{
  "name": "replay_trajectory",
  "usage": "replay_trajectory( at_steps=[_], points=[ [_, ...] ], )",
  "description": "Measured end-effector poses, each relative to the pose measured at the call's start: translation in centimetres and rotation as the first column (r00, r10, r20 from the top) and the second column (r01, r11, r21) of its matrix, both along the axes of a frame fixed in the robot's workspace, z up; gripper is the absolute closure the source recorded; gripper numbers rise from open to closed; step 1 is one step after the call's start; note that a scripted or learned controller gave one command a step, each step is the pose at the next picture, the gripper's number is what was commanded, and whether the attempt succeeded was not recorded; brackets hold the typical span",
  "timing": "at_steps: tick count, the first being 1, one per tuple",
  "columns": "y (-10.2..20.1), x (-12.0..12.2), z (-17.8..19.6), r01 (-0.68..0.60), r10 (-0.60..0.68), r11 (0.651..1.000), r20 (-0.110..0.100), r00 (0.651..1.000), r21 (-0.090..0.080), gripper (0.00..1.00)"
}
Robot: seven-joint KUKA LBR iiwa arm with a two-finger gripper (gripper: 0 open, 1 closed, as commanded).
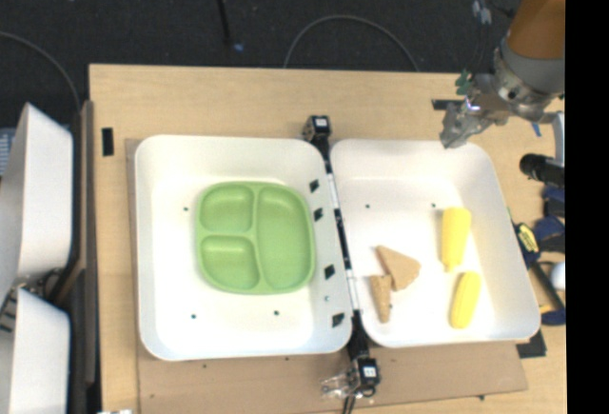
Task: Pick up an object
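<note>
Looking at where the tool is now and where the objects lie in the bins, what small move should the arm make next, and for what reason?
Probably move the tool toward the near side of the right bin, to stop above the upper yellow piece. The tool sits at the bin's far right corner with nothing visibly held, and that piece is the closest object, lying apart from the tan pieces.

One fixed camera looks slantwise down on both white bins (152, 241).
</note>
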State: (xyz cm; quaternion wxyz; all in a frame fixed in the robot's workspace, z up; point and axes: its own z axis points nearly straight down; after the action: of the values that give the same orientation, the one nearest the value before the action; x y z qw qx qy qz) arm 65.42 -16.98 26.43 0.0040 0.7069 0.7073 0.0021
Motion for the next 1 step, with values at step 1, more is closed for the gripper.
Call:
replay_trajectory(
  at_steps=[1],
  points=[
    [-0.04, 0.1, 1.06, -0.003, 0.003, 1.0, -0.004, 1.0, 0.001, 1.0]
  ],
)
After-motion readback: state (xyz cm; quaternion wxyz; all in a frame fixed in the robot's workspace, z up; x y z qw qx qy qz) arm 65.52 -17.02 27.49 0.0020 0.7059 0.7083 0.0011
